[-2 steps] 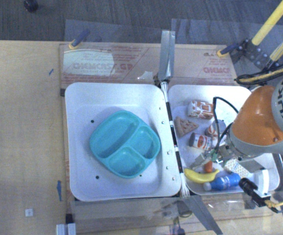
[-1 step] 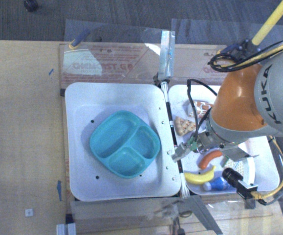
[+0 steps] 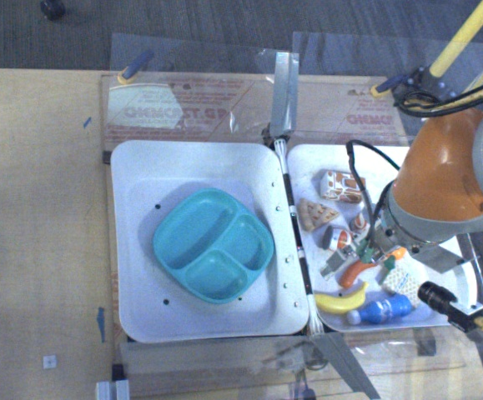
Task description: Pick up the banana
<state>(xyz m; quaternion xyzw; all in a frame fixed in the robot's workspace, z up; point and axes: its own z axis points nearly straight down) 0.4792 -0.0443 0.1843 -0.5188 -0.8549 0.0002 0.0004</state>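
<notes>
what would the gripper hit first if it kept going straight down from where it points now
Probably the orange-red toy right under the gripper, not the banana, which lies nearer the bin's front edge. Depth is hard to judge from this slanted view.

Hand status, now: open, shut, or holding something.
Hand: cannot tell; it sits low in the right bin above the banana, which lies in the bin.
</notes>
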